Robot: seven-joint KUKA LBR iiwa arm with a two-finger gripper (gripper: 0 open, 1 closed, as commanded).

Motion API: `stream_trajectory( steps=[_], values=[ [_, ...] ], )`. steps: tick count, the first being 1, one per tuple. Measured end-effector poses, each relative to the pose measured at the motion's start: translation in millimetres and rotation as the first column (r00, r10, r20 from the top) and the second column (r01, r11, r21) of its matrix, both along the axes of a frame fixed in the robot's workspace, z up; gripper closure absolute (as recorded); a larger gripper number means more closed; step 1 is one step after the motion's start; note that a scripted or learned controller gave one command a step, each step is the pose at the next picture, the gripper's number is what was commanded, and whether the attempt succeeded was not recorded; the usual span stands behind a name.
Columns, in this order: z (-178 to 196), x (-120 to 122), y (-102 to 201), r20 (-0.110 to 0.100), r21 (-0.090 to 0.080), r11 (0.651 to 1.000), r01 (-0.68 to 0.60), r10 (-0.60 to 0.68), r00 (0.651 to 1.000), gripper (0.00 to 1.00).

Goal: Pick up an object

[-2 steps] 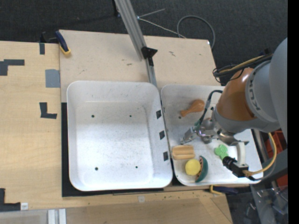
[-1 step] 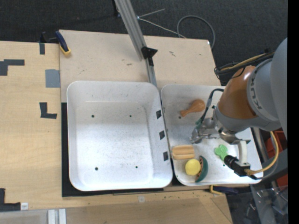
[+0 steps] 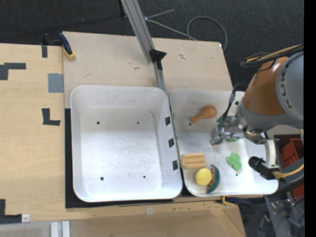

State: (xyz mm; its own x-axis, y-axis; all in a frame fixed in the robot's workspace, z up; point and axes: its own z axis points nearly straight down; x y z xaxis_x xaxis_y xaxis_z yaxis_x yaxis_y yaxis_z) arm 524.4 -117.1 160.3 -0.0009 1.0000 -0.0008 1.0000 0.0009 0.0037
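Left bin (image 3: 118, 95): bare white floor, nothing to pick. Right bin (image 3: 197, 97): brown drumstick toy (image 3: 204, 114) up near 11 o'clock of the hand; tan block (image 3: 193, 160) at 7 o'clock; yellow ball (image 3: 203, 177) just below that block, touching a dark green rind (image 3: 214, 179); small green toy (image 3: 234, 161) at 5 o'clock. Hand (image 3: 221, 135) low over the bin floor at mid-right, under the grey and orange arm (image 3: 269, 98); open or closed, cannot tell, too small and shadowed. Nothing visibly gripped. Likely risks: closing on bare floor between the drumstick toy and the green toy, both apart from the hand; nudging the round ball so it rolls off; scraping the bin wall at 3 o'clock on the desk (image 3: 29, 83).
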Motion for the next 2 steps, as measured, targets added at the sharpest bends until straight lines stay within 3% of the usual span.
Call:
stream_trajectory(
  steps=[2],
  values=[
    [98,14,0,0.001,-0.001,1.0,-0.001,0.001,1.0,1.0]
  ],
)
